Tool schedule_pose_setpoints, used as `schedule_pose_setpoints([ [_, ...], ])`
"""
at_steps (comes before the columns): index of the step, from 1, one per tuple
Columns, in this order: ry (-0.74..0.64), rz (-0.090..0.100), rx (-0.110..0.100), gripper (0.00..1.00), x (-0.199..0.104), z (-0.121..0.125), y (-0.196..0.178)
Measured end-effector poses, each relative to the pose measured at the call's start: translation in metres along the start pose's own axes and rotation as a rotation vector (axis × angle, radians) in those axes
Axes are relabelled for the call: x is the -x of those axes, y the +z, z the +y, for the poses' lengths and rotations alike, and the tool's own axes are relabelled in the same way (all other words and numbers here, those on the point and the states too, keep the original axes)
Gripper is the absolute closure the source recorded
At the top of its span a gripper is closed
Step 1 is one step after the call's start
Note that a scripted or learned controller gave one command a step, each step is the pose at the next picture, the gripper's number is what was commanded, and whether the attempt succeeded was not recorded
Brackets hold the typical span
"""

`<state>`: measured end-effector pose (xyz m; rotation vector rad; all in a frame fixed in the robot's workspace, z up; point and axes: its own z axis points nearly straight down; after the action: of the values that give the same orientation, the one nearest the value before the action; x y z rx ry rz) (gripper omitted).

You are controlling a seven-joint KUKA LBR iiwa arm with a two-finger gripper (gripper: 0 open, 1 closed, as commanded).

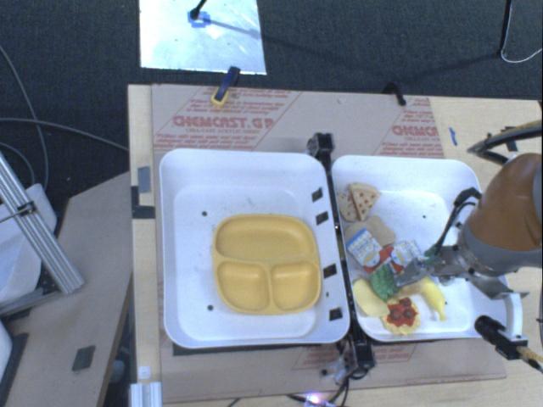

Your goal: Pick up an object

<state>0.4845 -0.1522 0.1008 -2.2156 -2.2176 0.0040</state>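
The right bin (424, 176) holds a heap of toy food along its left and front sides: a pizza slice (363, 199), a tan piece (379, 229), a blue-and-white carton (363, 246), a green and red item (386, 279), a pale yellow piece (365, 296), a small round pizza (402, 313) and a banana (434, 298). My gripper (413, 269) reaches in from the right, low over the heap beside the green item and a clear wrapped piece (405, 251). The arm's orange band (509, 206) sits above it.
The left bin (187, 185) holds a yellow three-compartment tray (265, 261). A black clamp strip (327, 219) runs between the bins. The right bin's back and right floor is bare white. A metal frame (34, 227) stands off the bench at left.
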Motion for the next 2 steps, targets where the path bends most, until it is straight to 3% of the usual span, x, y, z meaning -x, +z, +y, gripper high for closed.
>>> schedule_pose_setpoints([
  [1,-0.009,-0.002,0.01,0.0,-0.052,0.053,0.017],
  [2,0.001,-0.002,0.004,0.0,-0.052,0.095,0.016],
])
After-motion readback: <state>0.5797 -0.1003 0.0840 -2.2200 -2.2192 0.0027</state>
